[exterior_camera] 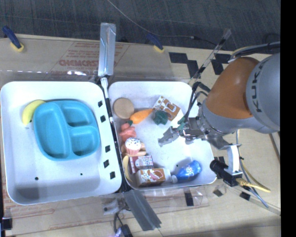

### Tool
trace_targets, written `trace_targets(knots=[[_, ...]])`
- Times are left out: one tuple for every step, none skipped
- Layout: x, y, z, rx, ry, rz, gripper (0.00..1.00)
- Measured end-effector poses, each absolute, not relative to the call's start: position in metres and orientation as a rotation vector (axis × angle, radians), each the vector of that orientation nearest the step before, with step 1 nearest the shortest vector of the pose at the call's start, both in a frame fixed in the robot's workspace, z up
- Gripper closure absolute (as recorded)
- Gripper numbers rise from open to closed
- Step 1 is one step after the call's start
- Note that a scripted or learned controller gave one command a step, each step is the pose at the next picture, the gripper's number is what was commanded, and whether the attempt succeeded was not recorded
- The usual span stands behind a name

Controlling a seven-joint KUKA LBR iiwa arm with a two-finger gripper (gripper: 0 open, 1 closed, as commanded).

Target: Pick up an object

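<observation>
Two bins are sitting before us; in the right bin (197, 95) our gripper (168, 137) is hovering with fingers apart, clasping nothing, just below the green toy (161, 117) and near the carrot (142, 115).

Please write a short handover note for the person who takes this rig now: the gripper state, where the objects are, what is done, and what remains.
Gripper: low over the middle of the right bin, nothing seen between its fingers; open or shut cannot be told.
Right bin, left side: round brown disc, toy carrot, cupcake, two small cartons. Upper middle: patterned box with a dark green piece. Bottom: blue bottle.
Left bin: blue divided tray, banana at its upper-left edge.
Done: arm is in the right bin. Left: grasp one object and lift it.
</observation>
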State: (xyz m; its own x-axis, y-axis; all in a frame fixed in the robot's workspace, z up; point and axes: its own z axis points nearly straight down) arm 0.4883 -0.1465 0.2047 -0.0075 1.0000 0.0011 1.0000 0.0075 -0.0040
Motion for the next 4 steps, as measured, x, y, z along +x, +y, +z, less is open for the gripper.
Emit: trace_targets(knots=[[0.552, -0.159, 0.151, -2.363, -2.063, 0.006, 0.0], [0.6, -0.188, 0.092, -2.377, -2.058, 0.0, 0.0], [0.6, -0.186, 0.101, -2.368, -2.061, 0.002, 1.0], [0.603, -0.08, 0.203, -2.428, -1.997, -0.012, 1.0]])
